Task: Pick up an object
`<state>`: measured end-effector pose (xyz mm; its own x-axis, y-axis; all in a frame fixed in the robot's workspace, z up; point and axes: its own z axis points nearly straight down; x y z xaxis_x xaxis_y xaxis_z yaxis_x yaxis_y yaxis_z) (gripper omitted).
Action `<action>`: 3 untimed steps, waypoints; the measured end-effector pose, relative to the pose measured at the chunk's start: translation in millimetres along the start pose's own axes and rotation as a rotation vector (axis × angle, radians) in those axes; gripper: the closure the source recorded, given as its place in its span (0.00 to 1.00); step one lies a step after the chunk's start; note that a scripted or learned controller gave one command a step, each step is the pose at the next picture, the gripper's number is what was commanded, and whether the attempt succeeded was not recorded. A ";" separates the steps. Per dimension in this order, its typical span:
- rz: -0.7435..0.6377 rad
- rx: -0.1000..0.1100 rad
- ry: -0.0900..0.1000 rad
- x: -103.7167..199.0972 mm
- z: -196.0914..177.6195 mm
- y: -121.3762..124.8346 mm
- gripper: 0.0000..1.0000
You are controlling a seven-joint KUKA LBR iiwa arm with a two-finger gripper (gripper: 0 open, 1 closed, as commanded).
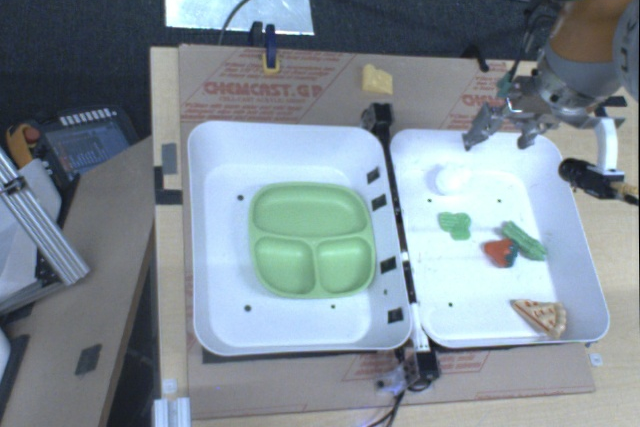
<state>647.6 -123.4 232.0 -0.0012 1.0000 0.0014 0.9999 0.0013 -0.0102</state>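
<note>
- Hand (505, 128): poised above the far rim of the right bin (590, 245), at the end of the grey arm (590, 15) that enters from the right. Its two fingers are spread apart and point downward, with nothing between them.
- White round object (449, 179): nearest the hand, lying on the floor of the right bin just inside the far wall; it is pale against the white plastic and hard to make out.
- Green pieces: a small one (456, 225) near the middle of the bin, and a longer one (525, 241) to its right.
- Red piece (500, 253): touching the longer green one on its near side.
- Pizza-slice toy (540, 316): well apart from the others, in the near right corner of the bin.
- Left bin (210, 245): holds a green divided plate (306, 239); no loose object lies on it.
- Yellow block (377, 79): on the surface beyond both bins, outside either one.
- Progress: as judged, the pick has not begun. No object is raised or gripped; all lie on the bin floor. Left to do: choose a target, descend, close, and lift.
</note>
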 end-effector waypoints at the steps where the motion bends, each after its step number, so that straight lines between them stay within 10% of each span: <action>1: -0.002 -0.012 -0.002 0.2 -7.4 2.3 0.00; 3: 0.000 -0.007 -0.001 8.5 92.4 -6.7 0.00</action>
<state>640.0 -114.8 139.7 -0.0015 1.0000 0.0005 1.0000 0.0015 -0.0033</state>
